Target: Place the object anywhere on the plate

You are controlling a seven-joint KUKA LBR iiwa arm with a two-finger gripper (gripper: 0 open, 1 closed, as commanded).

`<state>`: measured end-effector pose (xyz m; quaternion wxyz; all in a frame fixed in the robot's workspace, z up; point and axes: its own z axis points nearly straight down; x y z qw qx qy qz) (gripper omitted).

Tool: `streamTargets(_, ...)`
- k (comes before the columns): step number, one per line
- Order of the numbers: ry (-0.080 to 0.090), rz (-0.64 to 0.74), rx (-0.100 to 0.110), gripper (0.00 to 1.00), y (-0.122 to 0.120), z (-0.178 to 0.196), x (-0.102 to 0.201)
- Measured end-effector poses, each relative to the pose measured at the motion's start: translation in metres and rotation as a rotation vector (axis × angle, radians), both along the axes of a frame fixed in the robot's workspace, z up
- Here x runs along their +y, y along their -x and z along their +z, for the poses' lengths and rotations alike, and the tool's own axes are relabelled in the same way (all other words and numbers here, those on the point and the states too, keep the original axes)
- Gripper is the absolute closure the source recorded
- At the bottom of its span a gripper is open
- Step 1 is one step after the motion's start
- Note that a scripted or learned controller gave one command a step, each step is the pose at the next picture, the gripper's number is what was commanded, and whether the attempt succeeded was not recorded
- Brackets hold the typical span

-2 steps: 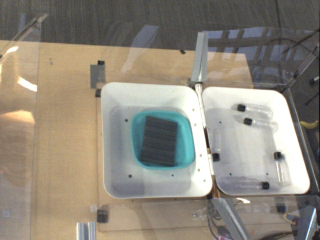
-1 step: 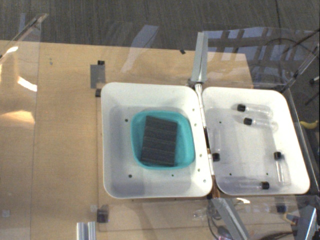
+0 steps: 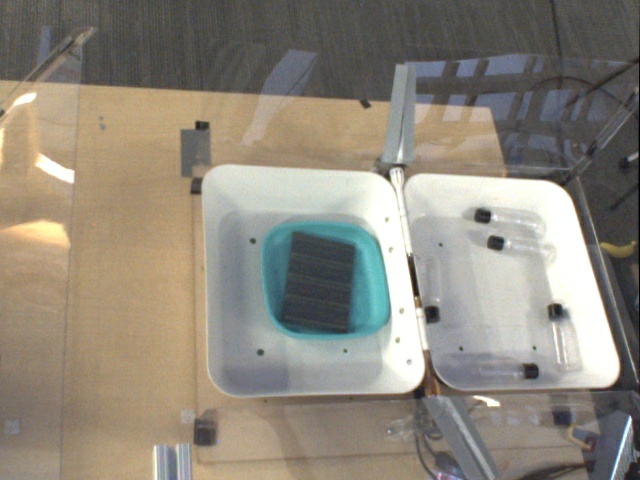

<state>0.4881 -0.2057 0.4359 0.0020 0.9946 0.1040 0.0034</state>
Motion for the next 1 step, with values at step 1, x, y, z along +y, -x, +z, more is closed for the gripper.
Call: streamTargets(1, 0.000, 0.000, 0.000, 0.00, 0.0000, 0.0000, 0.0000)
